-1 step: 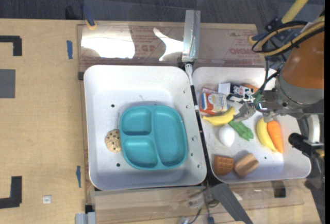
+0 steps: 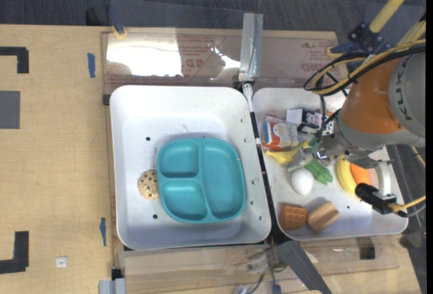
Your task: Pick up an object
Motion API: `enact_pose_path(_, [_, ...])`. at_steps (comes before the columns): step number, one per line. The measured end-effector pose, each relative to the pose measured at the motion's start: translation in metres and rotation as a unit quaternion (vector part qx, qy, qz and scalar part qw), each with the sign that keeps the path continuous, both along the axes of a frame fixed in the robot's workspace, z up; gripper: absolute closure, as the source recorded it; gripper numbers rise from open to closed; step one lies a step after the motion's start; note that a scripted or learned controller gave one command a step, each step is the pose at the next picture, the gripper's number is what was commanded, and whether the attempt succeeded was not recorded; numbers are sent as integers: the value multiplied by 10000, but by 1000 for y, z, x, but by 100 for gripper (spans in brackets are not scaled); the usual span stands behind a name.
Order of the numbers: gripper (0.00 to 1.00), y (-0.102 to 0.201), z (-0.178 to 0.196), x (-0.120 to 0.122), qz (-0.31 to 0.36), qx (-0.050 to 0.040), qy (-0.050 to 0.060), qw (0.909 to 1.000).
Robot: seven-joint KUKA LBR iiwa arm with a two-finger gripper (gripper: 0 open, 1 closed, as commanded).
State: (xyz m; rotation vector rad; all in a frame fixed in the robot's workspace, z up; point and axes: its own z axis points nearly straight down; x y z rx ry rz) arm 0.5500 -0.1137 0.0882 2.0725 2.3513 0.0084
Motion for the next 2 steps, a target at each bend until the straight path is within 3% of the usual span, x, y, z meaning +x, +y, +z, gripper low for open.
enact_pose_path(1, [100,-1,12,1,-7,-14,-28,10000])
enact_pose_path(2, [100,57,100,37,-728,19,0,9973])
